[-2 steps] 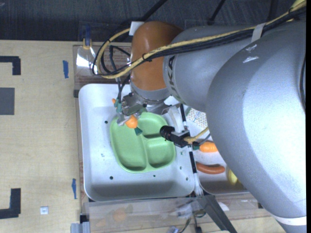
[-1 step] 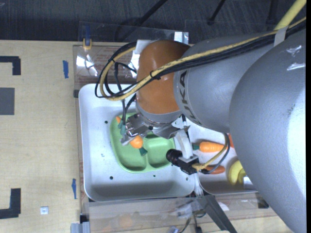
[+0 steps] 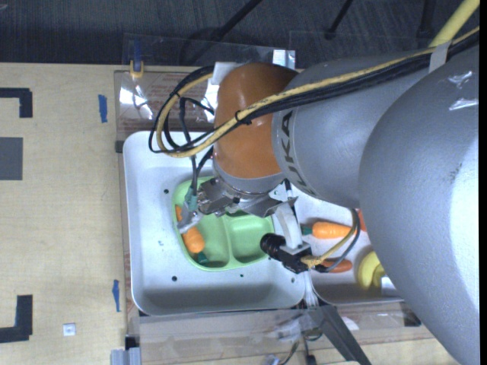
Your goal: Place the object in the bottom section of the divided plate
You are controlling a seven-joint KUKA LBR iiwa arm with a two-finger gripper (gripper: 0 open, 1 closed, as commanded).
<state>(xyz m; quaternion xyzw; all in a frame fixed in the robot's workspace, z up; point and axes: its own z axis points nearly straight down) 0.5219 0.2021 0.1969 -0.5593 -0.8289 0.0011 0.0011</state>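
A green divided plate (image 3: 242, 238) lies in the left white bin (image 3: 148, 226), mostly hidden under the arm's wrist. A small orange object (image 3: 194, 240) rests on the plate's left part, with a dark green piece (image 3: 202, 258) just below it. My gripper (image 3: 190, 213) hangs over the plate's left side, directly above the orange object. Its metal parts blur into the plate's rim, and the wrist covers the rest.
The right bin holds a carrot-like orange piece (image 3: 329, 230), a yellow banana-like piece (image 3: 370, 271) and another orange item (image 3: 339, 265). Black and yellow cables (image 3: 179, 120) loop over the left bin's far side. The big grey arm (image 3: 396, 166) covers most of the right.
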